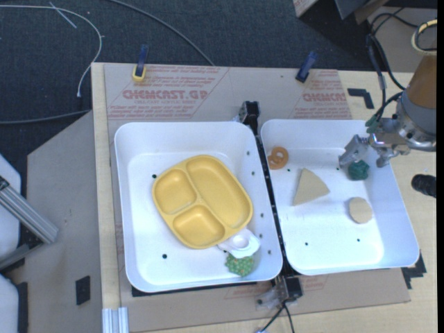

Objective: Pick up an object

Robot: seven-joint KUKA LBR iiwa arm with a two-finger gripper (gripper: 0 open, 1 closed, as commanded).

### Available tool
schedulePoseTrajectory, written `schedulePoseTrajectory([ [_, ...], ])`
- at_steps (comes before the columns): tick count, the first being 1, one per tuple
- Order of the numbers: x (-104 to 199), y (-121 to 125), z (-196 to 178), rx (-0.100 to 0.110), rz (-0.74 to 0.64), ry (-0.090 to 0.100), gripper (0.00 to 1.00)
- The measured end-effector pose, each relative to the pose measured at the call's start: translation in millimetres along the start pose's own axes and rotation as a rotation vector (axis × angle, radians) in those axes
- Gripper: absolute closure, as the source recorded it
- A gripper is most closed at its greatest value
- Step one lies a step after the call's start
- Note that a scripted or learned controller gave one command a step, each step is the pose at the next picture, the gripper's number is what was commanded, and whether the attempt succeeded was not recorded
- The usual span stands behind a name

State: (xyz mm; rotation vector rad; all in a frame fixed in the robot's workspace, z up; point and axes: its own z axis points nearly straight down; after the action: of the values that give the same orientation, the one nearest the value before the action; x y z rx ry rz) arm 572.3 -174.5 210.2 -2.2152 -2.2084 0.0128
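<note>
My gripper [365, 159] hangs over the far right part of the right bin [333, 255], with its fingers spread open. A small dark green object [359, 171] lies on the bin floor just below and between the fingertips; I cannot tell whether they touch it. Also in this bin are an orange ring [278, 157] near the left wall, a tan wedge [309, 186] in the middle and a round tan piece [360, 210] to the right of it.
The left bin [139, 255] holds a yellow divided plate [202, 200]. A white cup with a green leafy item [242, 254] sits at its front right corner. Black clamps [249, 113] join the bins. Cables run behind the arm at the right.
</note>
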Motion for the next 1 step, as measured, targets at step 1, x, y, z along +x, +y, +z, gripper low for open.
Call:
schedulePoseTrajectory([
  [1, 0.5, 2.9, -8.0, -0.014, -0.003, -0.003, 0.0],
])
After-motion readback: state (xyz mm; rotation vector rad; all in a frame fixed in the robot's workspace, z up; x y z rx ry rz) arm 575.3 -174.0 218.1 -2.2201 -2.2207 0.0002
